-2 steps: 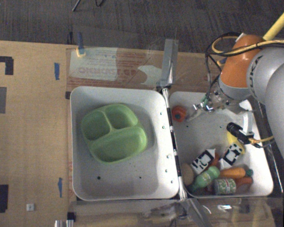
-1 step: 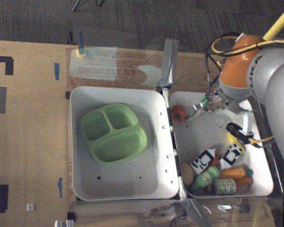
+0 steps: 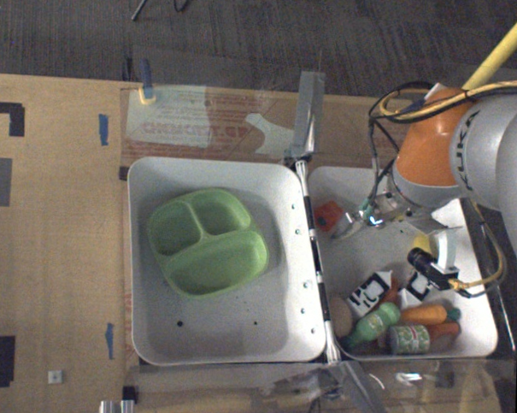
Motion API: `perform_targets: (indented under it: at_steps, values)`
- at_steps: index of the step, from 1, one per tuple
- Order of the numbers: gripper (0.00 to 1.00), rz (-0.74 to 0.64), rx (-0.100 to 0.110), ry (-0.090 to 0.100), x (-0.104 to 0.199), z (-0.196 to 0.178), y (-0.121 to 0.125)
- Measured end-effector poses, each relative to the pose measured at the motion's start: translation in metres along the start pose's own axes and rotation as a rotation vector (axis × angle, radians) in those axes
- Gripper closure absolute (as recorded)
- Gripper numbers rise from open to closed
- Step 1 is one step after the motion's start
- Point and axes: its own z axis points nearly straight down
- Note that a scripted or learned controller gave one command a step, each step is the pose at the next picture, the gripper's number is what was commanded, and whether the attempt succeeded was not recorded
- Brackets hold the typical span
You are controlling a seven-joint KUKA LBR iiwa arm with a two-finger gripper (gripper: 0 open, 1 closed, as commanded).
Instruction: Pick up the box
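The gripper (image 3: 358, 224), state unclear, hangs over the right white bin (image 3: 484, 335) on the cardboard-covered bench (image 3: 51, 261).

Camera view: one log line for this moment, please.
arm: over right white bin | gripper: above bin | black-and-white box: lying in bin, untouched | status: not picked

Two bins sit side by side on the bench; the left bin (image 3: 142, 325) holds a divided plate (image 3: 208, 240) near its centre; the right bin (image 3: 479, 335) holds a box (image 3: 368, 293), bottle (image 3: 373, 324) and can (image 3: 408, 338) clustered along its front edge.
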Motion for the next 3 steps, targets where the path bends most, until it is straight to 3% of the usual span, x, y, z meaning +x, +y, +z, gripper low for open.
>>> perform_targets:
  at_steps: [1, 2, 3]
  values:
    - [0.00, 0.149, 0.039, 0.013, -0.016, 0.004, 0.033]
    - [1.00, 0.148, 0.031, 0.007, -0.016, -0.009, 0.036]
    - [1.00, -0.188, -0.001, -0.001, -0.027, 0.000, 0.012]
